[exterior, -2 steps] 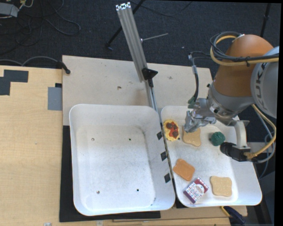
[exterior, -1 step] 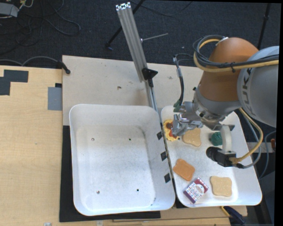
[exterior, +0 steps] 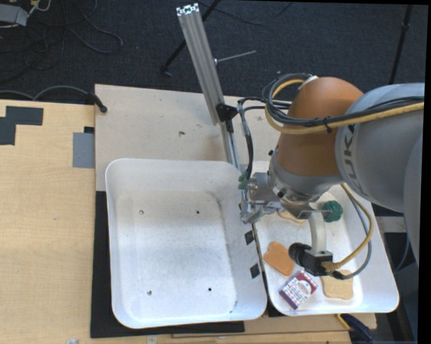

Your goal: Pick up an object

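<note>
At near edge of right bin, red-and-white packet lies flat, tan piece just beside it. Orange wedge is set further in, near bin's left wall. Beyond, tool is held low over wall between bins, judged poised for descent; its opening cannot be told. Nothing is seen gripped. Wedge is judged likeliest pick, being nearest tool. Green item is partly hidden by arm. Left bin sits alongside. Farthest, slanted metal post rises from bench.

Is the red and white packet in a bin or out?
In: the red-and-white packet lies inside the white bin beneath the grey arm.
</note>
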